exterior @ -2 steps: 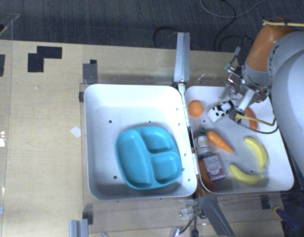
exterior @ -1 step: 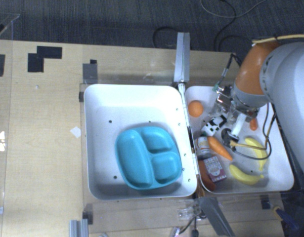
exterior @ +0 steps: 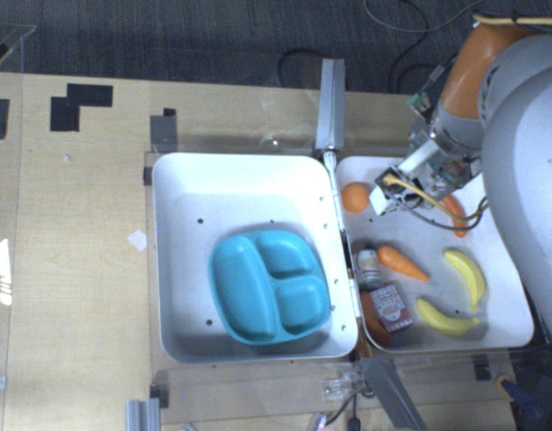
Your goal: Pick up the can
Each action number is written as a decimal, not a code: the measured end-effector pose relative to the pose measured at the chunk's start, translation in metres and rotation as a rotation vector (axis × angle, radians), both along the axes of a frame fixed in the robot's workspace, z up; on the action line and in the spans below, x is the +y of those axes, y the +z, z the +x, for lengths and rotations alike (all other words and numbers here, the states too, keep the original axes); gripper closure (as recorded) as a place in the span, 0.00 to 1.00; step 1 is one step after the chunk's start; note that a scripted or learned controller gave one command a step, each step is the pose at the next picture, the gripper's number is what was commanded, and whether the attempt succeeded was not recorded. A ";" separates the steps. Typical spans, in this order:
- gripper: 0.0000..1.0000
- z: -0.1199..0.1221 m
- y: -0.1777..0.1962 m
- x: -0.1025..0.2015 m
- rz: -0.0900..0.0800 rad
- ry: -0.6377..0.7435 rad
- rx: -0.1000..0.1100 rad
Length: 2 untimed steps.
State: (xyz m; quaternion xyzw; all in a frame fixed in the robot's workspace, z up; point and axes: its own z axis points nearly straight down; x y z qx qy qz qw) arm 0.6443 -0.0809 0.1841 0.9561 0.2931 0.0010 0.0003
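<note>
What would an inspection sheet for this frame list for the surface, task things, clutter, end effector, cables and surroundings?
Surface: pale bench bearing a left bin and a right bin, side by side.
Job's things: can appears to lie on its side against the right bin's left wall, near the front.
Clutter: blue divided tray in the left bin; orange, carrot and two bananas in the right bin.
Grippers: end effector over the right bin's rear, apart from the can.
Cables: black cable looped on the floor.
Surroundings: dark floor; black tape marks on the bench.
</note>
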 end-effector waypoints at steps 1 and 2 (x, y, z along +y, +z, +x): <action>1.00 0.001 0.009 0.001 -0.001 0.010 0.000; 1.00 0.003 0.018 0.003 -0.002 0.021 -0.001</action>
